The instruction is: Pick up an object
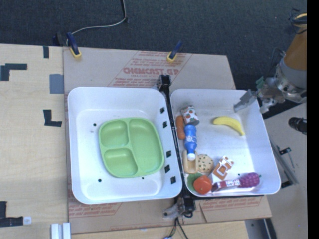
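The right bin (259, 133) holds several toy foods. A yellow banana (229, 124) lies near its far right. Along its left wall lie a small red-and-white carton (189, 115), an orange carrot (179, 126) and a blue bottle (190, 136). At the near edge are a cookie (204, 162), a red tomato (202, 184), an orange-and-white box (223, 168) and a purple grape bunch (249, 179). My gripper (246, 102) hangs over the bin's far right corner, just up and right of the banana, with nothing seen in it.
The left bin (84, 108) holds a green divided plate (131, 147). A black clip (163, 81) sits where the two bins meet at the far side. Cardboard lies under both bins, with yellow clamps (174, 51) at its far edge.
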### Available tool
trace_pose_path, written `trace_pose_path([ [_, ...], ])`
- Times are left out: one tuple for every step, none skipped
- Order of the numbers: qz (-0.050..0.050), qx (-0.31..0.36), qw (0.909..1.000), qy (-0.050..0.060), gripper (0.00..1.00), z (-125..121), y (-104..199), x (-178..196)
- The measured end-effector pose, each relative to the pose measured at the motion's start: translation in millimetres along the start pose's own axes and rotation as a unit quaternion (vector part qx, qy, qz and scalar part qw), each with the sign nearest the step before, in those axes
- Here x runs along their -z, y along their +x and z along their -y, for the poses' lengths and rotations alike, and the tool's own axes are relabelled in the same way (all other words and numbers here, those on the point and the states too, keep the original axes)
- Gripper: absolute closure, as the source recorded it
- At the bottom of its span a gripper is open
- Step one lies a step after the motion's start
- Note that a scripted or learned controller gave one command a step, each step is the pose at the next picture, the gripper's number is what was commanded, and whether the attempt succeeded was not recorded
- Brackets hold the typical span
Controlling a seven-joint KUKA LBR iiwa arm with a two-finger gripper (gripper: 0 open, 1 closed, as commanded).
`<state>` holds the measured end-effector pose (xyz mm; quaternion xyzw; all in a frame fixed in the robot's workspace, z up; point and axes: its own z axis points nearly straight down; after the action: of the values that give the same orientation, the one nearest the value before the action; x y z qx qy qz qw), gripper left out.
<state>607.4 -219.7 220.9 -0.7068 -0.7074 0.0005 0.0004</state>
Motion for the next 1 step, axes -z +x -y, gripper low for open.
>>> trace_pose_path([
  [-0.001,0.001,1.0,0.0,0.0,-12.8,101.8,-100.8],
])
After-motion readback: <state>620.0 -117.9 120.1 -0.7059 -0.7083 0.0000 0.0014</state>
